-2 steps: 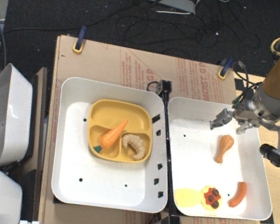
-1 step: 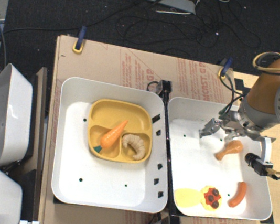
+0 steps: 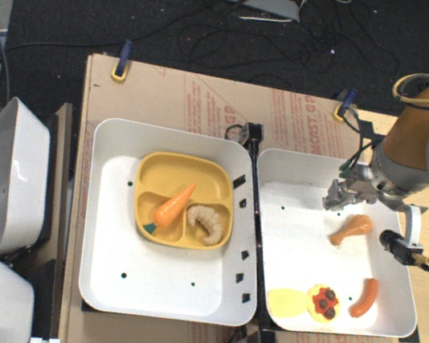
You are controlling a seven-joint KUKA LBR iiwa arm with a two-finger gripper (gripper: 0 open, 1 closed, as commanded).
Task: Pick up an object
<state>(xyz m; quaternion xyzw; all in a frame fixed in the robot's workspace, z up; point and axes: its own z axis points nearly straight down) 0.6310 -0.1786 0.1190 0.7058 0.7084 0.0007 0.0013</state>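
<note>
Right bin (image 3: 288,220) | drumstick (image 3: 351,228) diagonal, thick end upper-right | end effector (image 3: 339,197) beside

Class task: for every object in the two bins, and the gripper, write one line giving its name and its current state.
Carrot: lying in yellow plate, left bin.
Shrimp: lying in the plate.
Drumstick: lying free, right bin.
Sausage: lying free.
Fried egg: lying flat.
Gripper: above the right bin, holding nothing.
</note>
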